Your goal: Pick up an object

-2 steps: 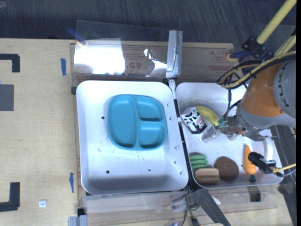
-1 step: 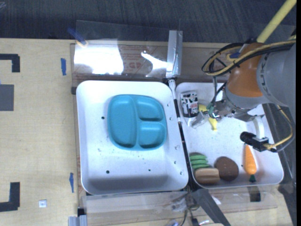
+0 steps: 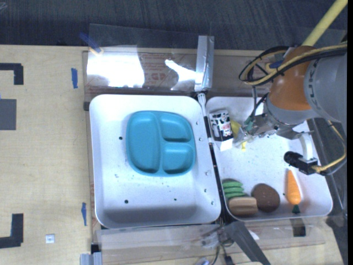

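- I see my gripper (image 3: 246,130) low in the right bin (image 3: 265,159), beside a small yellow thing (image 3: 236,128).
- I cannot tell if it grips.
- Nothing looks lifted yet; the carrot (image 3: 293,187) lies there too.

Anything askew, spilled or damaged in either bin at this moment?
Nothing is spilled or broken. The blue divided plate lies flat in the left bin. In the right bin, the carrot, brown ball and green piece lie crowded along the near wall. The gripper is beside a small white bottle at the divider.
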`<action>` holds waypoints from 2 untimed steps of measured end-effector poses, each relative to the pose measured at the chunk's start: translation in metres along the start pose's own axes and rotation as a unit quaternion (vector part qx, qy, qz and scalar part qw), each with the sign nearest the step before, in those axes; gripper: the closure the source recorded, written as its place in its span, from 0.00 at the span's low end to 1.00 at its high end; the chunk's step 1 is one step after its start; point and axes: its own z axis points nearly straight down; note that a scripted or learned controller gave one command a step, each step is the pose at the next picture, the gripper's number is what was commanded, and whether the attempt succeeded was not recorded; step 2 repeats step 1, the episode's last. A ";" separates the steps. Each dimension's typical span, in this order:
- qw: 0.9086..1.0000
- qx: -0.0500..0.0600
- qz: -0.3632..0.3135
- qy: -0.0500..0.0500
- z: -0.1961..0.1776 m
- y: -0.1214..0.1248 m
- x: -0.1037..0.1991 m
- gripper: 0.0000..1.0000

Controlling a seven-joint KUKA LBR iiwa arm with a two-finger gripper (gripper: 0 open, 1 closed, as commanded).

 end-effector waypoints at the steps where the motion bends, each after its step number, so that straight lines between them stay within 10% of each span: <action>1: 0.999 0.005 0.037 0.000 -0.089 0.062 0.042 1.00; 2: 0.999 0.005 0.037 0.000 -0.089 0.062 0.042 1.00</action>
